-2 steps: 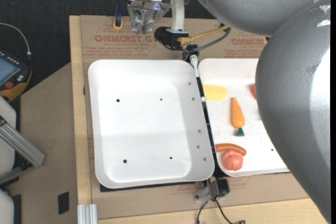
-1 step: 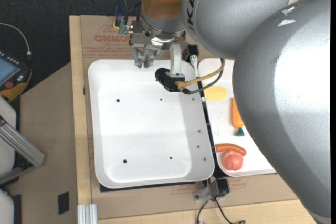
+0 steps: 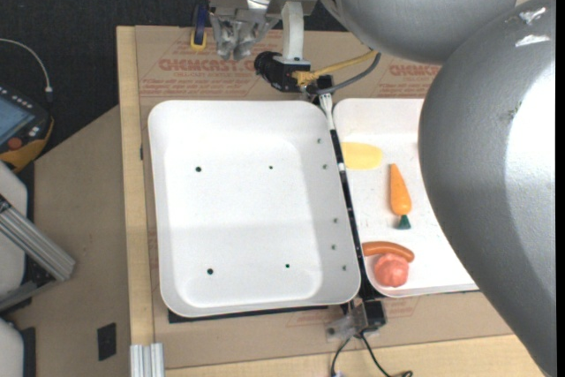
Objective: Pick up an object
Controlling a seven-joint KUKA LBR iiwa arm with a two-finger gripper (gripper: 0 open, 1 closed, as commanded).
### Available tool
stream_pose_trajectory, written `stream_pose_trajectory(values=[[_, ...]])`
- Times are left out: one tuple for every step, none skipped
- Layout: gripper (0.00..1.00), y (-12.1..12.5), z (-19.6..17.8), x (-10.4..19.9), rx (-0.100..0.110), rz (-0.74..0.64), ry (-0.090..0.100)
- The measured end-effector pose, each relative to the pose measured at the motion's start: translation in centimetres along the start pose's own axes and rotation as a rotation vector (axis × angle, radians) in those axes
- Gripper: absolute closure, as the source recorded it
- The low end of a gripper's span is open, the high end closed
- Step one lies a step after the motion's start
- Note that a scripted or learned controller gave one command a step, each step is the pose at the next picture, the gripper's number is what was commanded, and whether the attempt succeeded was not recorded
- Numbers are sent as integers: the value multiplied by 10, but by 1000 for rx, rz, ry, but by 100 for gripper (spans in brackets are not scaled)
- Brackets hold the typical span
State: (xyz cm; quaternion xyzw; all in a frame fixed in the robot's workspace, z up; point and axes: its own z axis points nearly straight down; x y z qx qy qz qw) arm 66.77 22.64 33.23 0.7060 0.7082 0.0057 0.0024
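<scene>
Your gripper (image 3: pixel 237 38) hangs past the far edge of the left bin (image 3: pixel 177 190), over the cardboard (image 3: pixel 141 66). You cannot tell how it is set, and nothing shows in it. In the right bin (image 3: pixel 371 115) lie a yellow piece (image 3: pixel 362 156), a carrot (image 3: pixel 399 190), a sausage (image 3: pixel 388 249) and a pink ball (image 3: pixel 392 271).

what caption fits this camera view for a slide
Gripper above the bench behind the left bin; carrot and other toy foods in the right bin.
</scene>
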Motion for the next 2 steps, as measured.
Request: stream_pose_trajectory(values=[[100,-20,101,-26,20,5,-7],[100,0,1,0,-1,0,0]])
